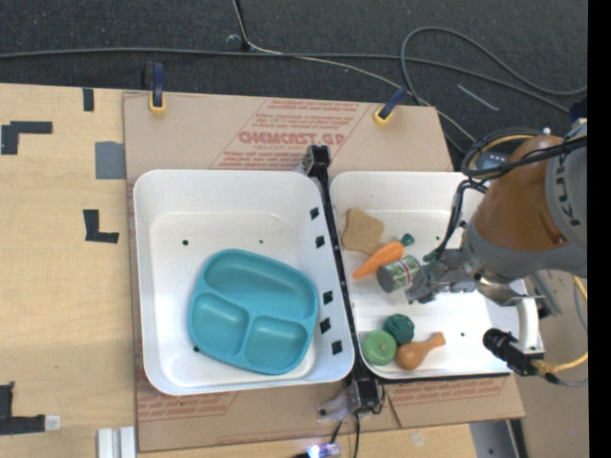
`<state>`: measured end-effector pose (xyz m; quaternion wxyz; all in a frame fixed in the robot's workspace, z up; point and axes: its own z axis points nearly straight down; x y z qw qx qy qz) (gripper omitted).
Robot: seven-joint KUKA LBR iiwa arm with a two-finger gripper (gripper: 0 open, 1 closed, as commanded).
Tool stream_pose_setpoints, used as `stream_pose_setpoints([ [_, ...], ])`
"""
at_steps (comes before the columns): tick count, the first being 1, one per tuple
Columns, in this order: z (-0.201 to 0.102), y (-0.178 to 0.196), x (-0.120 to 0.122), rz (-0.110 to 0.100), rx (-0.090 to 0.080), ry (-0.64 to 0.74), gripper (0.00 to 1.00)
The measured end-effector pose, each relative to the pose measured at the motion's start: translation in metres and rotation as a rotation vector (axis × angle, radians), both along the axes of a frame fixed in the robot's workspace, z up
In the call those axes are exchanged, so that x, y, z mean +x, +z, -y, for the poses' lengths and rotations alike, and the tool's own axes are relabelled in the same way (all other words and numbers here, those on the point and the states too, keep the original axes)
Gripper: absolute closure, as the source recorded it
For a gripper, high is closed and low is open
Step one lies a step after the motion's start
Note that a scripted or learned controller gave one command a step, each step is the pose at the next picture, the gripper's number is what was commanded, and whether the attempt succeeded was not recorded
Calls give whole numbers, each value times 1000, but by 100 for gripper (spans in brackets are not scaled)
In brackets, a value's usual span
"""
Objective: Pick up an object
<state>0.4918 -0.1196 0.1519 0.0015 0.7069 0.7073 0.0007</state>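
Small grey-green can (398,274) lies beside the orange plastic carrot (379,259); dark two-finger claw (424,287) touches it, grip state I cannot tell; centre over the can, avoiding the carrot.

Lying in the right bin (449,184): a tan bread slice (362,230) near the divider, an orange carrot (379,259) slanting just below it, a small grey can (399,274) on its side touching the carrot's thick end. Lower down, a green ball (399,327), a green-yellow round fruit (378,348), a brown drumstick (420,350).
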Motion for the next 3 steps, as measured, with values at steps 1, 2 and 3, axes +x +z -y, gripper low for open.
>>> stream_pose_setpoints([
  [1,-9,48,4,1,0,2,100],
  [2,-9,91,5,1,0,1,100],
  [3,-59,92,17,-4,2,6,100],
])
